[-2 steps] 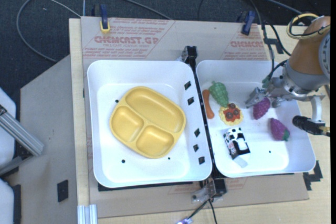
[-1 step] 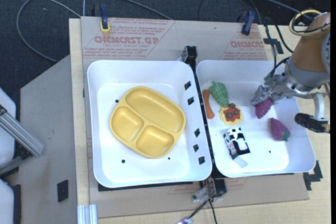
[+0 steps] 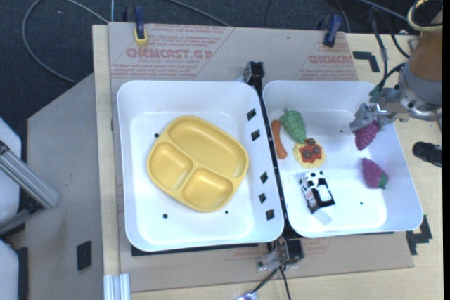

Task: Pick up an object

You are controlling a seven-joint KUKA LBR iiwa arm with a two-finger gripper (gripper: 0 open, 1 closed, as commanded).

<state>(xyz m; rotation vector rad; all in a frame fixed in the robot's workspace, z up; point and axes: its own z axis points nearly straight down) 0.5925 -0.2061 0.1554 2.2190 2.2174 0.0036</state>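
My gripper [image 3: 370, 117] hangs over the right side of the right bin [image 3: 337, 227], below the grey arm with its orange band [image 3: 426, 56]. A purple toy grape bunch [image 3: 365, 136] sits between the fingertips, and the gripper is shut on its top. A second purple toy [image 3: 373, 173] with a green tip lies on the bin floor just below it. Further left in the same bin lie a green leafy toy [image 3: 294, 125], an orange carrot [image 3: 280, 140], a small yellow and red toy [image 3: 309, 152] and a black and white packet [image 3: 316, 192].
The left bin [image 3: 133, 151] holds a yellow divided plate [image 3: 198, 163]. A black divider with clips [image 3: 261, 144] runs between the bins. Blue clamps [image 3: 139, 24] [image 3: 332, 28] pin the board at the back. Cables lie on the dark floor behind.
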